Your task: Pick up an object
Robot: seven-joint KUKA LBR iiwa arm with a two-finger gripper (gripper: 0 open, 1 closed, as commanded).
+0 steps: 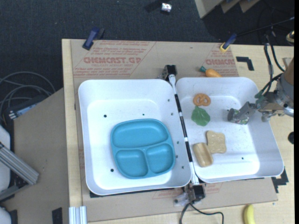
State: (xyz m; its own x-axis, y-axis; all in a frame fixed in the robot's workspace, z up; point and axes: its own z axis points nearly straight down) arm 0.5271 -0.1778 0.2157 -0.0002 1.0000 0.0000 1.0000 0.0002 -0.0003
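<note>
- Gripper (239,116) hangs over the right white bin (261,164), toward its right side; whether it is apart or together cannot be told from this slant, and nothing shows clamped in it.
- Nearest candidate, the green leaf-shaped toy (201,116), lies to the gripper's left at about the same depth, with bare bin floor between them.
- Just beyond it, toward the far side, sits the small orange pretzel-shaped piece (202,99).
- On the near side lie the tan bread-slice toy (217,142) and, touching its left edge, the tan roll-shaped piece (202,154), long axis running near to far.
- My judgement: the next move is a short shift left, then a descent.
- Further left, the other white bin (93,101) holds a blue three-compartment plastic tray (142,147), well apart.
</note>
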